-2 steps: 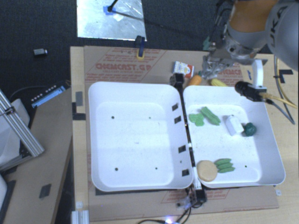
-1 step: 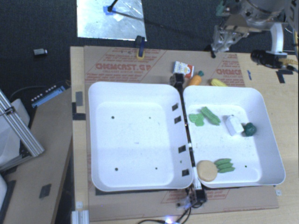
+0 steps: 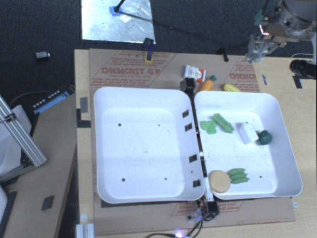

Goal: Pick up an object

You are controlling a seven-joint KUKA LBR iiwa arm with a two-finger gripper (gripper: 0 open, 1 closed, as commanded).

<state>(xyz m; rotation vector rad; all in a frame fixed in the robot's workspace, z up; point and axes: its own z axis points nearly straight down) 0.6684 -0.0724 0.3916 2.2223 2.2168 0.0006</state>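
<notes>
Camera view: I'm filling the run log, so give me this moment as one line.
gripper: raised beyond right bin | holding: nothing seen | in bin: green pods, tan disc, white block

"CHEMCAST GP" in red on the cardboard sheet [image 3: 130, 67]

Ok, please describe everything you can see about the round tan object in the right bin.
The round tan object looks like a flat, smooth disc, perhaps a toy cookie or bun. It lies flat at the near left corner of the right bin, close to its wall. A green pea pod lies at its right edge, apparently touching it.
</notes>
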